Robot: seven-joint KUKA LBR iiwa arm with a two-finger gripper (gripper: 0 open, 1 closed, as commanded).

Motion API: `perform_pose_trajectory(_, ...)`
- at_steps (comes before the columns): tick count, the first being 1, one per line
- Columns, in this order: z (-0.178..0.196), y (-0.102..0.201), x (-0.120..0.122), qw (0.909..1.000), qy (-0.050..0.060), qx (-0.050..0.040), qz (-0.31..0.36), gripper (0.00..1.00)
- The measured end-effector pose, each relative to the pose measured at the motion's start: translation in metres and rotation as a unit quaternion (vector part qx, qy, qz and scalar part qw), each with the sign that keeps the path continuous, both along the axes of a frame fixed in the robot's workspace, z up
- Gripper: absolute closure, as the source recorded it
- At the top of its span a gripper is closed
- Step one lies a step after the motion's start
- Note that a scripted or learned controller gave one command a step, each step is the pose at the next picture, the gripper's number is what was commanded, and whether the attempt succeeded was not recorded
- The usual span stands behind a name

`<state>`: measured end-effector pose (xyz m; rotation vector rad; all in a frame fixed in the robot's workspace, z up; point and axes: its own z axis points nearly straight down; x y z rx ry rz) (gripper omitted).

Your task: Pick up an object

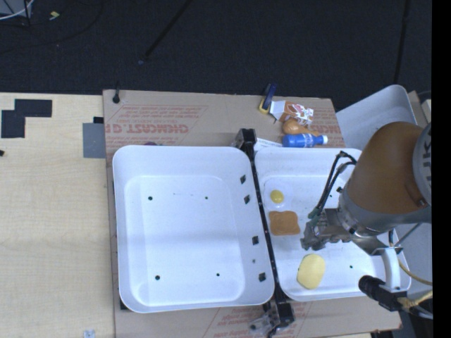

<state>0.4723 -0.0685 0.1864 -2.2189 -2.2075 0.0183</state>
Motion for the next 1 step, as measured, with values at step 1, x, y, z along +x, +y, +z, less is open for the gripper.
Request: perform_pose_trajectory(1, 0.0067, 0.0013, 0.0026, 1.0, -0.006, 0.0004, 0.0, 0.0)
